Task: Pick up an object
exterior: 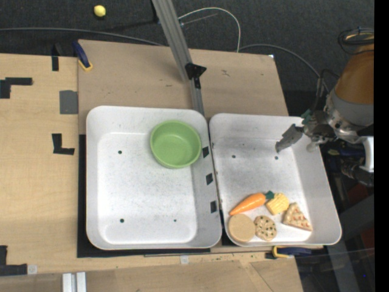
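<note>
Round tan cookie (pixel 240 229) lies at six o'clock; grey tool (pixel 285 141), grip state unclear, hovers at three o'clock, angled down-left over right white bin (pixel 316 187).

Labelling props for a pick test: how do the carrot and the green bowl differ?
The carrot is orange, long and slim, lying on its side; the bowl is green, round and stands mouth up. The bowl looks much larger. The carrot lies in the right bin, touching other toy foods; the bowl sits alone in the left bin. Neither is in the gripper.
</note>
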Controlling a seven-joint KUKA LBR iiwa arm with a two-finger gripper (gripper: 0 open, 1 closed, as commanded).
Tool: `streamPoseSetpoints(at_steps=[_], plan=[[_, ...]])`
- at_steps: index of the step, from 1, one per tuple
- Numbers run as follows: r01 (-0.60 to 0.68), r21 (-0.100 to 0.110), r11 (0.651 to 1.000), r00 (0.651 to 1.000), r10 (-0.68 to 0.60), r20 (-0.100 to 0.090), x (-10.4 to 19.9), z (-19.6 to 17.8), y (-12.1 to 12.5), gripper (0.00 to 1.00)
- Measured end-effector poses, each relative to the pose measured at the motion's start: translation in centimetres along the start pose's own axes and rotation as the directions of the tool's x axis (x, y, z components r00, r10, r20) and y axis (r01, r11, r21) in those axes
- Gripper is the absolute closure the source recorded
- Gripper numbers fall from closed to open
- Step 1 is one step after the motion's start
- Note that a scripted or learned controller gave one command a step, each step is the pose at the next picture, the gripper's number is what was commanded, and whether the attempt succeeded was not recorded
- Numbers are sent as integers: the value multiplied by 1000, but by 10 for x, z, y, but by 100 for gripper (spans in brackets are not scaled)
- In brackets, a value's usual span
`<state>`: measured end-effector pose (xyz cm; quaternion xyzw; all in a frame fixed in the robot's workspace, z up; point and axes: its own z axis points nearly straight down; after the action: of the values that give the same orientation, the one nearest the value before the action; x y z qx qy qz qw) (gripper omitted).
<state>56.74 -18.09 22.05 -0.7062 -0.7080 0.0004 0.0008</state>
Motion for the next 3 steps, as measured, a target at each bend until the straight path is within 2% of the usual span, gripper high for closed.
streamPoseSetpoints(at_steps=[1,2,3], plan=[[0,0,1000,1000,0,0,0,0,0,0],[-1,6,1000,1000,1,0,3,64,2,0],[-1,5,1000,1000,1,-1,10,114,-6,0]])
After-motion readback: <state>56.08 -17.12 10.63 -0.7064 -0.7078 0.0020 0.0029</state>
